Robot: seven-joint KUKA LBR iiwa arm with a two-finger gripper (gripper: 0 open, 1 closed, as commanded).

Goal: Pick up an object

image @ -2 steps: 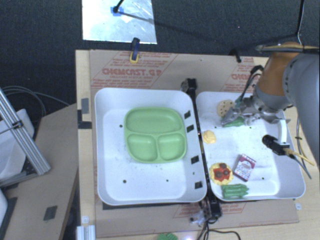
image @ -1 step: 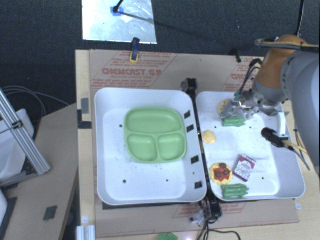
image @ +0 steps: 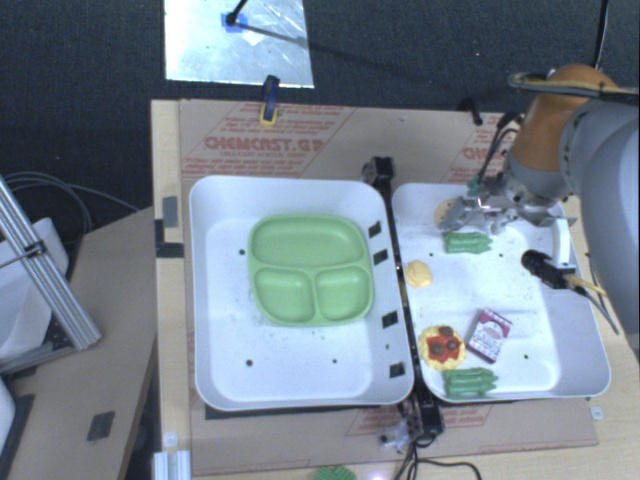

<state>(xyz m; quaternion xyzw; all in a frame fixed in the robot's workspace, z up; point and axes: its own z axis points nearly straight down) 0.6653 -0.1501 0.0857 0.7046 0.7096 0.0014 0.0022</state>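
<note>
The pincer (image: 470, 216) hangs low over the far part of the right bin (image: 590, 353), at about 11 o'clock from that bin's middle, and from this slant I cannot tell whether it is apart or together. Just beside it, on its 6 o'clock side, lies the upper green pod (image: 467, 241), flat on the white floor of the bin; its long axis runs from 9 o'clock to 3 o'clock, with a slight tilt (nothing shows it clamped). A pale yellow scrap (image: 445, 211) peeps out at the pincer's 9 o'clock side. A yellow lump (image: 418, 274) sits near the bin's 9 o'clock wall, and a round yellow and red toy (image: 442, 346) lies at 7 o'clock. A red and white packet (image: 489, 335) lies just beside the toy at its 3 o'clock. A lower green pod (image: 468, 381) lies along the 6 o'clock wall, also pointing 9 to 3. The left bin (image: 215, 298) holds a green divided plate (image: 308, 268). Both bins rest on a cardboard sheet (image: 300, 138) with red print, laid on the table (image: 120, 268). Beyond, at 12 o'clock, a shiny metal sheet (image: 238, 28) lies on dark carpet (image: 80, 68).
</note>
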